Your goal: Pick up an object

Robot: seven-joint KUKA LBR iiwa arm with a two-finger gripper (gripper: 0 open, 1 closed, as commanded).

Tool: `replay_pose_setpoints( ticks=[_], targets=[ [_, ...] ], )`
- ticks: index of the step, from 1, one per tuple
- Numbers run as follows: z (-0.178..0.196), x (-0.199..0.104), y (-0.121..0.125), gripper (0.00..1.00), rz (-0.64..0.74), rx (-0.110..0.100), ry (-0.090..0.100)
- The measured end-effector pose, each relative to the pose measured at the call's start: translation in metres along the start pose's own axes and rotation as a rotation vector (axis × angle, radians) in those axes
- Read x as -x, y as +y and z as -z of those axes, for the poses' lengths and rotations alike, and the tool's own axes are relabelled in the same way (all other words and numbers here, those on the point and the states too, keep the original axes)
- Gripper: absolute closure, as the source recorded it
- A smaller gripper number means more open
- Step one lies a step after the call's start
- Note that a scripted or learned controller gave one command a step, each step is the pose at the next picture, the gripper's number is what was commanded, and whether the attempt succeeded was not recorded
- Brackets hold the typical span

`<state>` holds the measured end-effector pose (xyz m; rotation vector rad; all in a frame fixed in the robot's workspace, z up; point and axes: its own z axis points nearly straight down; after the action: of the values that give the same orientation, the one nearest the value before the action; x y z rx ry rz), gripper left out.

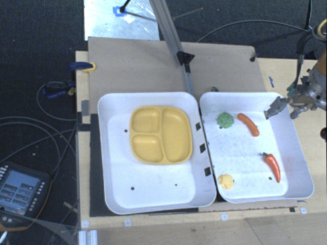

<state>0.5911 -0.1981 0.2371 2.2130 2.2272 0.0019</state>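
Observation:
The right bin holds a green broccoli piece, an orange sausage, a red chili pepper and a small yellow object. My gripper hangs over the bin's far right corner, to the right of the sausage. Its fingers are spread open and nothing sits between them.
In the left bin lies a yellow divided plate. A grey metal pole slants down to the gap between the bins at the back. Cables and a pendant lie on the floor to the left.

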Motion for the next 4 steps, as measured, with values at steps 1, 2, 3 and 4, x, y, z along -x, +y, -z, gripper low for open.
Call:
replay_pose_setpoints(
  ticks=[1, 2, 3, 4],
  targets=[
    [0.000, 0.000, 0.000, 0.00, 0.001, 0.000, 0.000],
    [-0.062, 0.000, 0.004, 0.00, -0.004, -0.005, 0.001],
    [-0.124, -0.004, 0.002, 0.00, -0.005, -0.006, 0.001],
    [-0.147, -0.004, 0.003, 0.00, -0.006, -0.003, 0.000]
  ],
)
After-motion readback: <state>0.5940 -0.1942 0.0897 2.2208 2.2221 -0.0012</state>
